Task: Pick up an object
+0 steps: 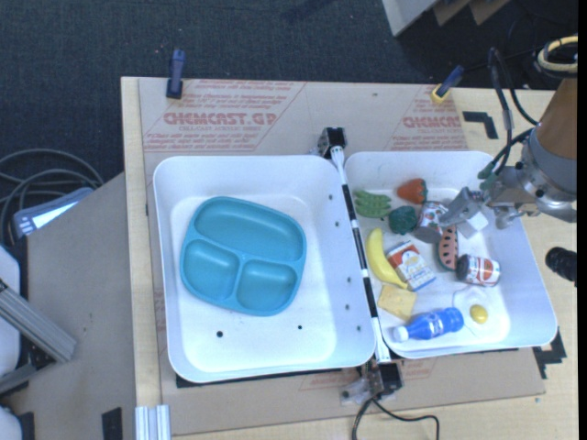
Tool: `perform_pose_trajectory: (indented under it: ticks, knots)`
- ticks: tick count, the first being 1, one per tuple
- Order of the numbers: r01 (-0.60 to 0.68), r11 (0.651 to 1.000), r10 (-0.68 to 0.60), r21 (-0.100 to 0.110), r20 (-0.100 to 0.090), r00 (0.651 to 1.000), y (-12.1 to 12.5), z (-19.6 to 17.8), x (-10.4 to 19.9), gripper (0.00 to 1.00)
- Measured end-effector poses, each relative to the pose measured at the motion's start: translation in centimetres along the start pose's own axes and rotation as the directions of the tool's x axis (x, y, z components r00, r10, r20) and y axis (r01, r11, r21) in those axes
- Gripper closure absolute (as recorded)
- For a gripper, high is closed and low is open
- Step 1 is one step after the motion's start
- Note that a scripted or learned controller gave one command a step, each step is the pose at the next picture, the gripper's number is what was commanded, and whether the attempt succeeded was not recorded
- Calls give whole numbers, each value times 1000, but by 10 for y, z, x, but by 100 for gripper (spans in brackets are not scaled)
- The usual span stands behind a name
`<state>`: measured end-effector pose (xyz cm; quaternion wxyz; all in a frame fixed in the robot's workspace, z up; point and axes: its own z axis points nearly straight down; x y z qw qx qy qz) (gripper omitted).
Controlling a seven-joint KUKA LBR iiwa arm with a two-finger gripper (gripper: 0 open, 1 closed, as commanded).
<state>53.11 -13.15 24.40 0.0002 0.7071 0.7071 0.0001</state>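
Nearest the camera, at the lower edge of the right bin (541,324), lie a blue bottle (431,324) and a small lemon (478,314). Above them crowd a banana (377,257), a cheese wedge (396,301), a small carton (409,264), a watermelon slice (448,247), a can (479,269), green pieces and a strawberry (412,191). Reaching in from the right, the gripper (456,211) hangs over the bin's upper middle; whether its fingers are parted or clenched I cannot tell. A blue divided plate (242,255) fills the left bin (170,246). With items touching, a descent likely nudges neighbours or closes on nothing
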Motion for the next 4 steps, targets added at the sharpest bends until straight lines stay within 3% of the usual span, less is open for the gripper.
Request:
perform_pose_trajectory:
  ticks: [1,2,3,4]
  knots:
    - [0,1000,1,-16,7,1000,58,131,27,0]
    - [2,1000,-2,21,-3,1000,116,162,-3,0]
    - [2,1000,-2,24,-1,1000,115,151,-3,100]
    - [2,1000,-2,-2,0,1000,95,59,49,100]
